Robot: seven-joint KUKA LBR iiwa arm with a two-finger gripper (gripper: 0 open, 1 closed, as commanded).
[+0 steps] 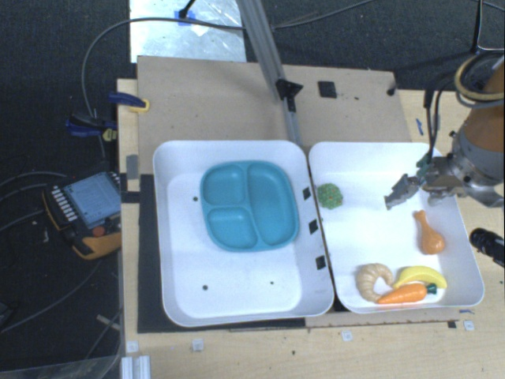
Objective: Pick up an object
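Over the right bin the gripper hovers, grip unclear; reach underway, next a drop onto the drumstick just nearer.

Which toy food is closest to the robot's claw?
The orange chicken drumstick. It lies just below the gripper in the right bin, while the broccoli, croissant, banana and carrot are farther off.

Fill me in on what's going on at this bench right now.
A grey robot arm reaches in from the right, its gripper above the right bin and holding nothing. That bin holds toy food: a broccoli floret, a chicken drumstick, and a croissant, banana and carrot clustered at the front. The left bin holds a blue divided plate. Nothing is picked up yet.
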